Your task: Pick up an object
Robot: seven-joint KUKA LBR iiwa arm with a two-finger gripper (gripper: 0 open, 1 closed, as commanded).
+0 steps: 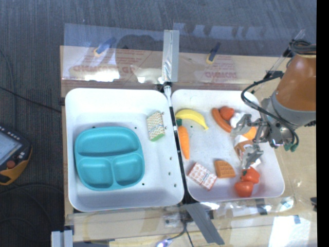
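Over the right bin (280, 187), my gripper (248, 140) hangs low above a crowd of toy food, the grey arm and its orange band reaching in from the right. I cannot tell from this slant how the fingers stand, and nothing I can make out sits between them.

Something orange and white (245, 136) lies directly beneath my wrist, too hidden to name. By my reading, that is the object nearest to being taken. Just toward the near rim sit two red tomatoes (247, 183), touching each other, and a brown slice of bread (224, 168) lies beside them to the left. A red sausage-like piece (223, 118) lies just beyond me toward the far rim, its long axis slanting from far-left to near-right.

Farther left in the same bin, well apart from me, a banana (192, 118) curves along the far side, a carrot (183, 141) lies lengthwise against the dividing wall, and a pink wafer (201, 175) rests near the front.

In the left bin (72, 153) sit a teal divided plate (109, 156) and a small speckled sponge-like block (155, 125).
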